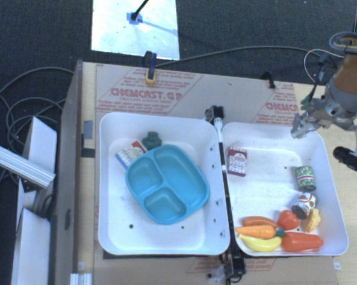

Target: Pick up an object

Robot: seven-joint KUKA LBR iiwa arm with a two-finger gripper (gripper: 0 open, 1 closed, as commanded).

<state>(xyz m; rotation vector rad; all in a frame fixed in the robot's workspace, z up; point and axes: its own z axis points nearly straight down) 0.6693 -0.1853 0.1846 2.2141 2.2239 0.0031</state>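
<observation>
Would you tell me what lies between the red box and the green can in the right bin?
In the camera view, only bare white bin floor lies between the red box and the green can.

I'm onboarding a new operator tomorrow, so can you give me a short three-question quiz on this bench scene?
1. True or false: the blue divided plate lies in the left bin.
2. Which item sits closest to the divider in the right bin: A) red box, B) green can, C) banana?
3. Fill in: the hand hovers over the right bin's far ____ corner.

Key: 1 true; 2 A; 3 right.
</observation>
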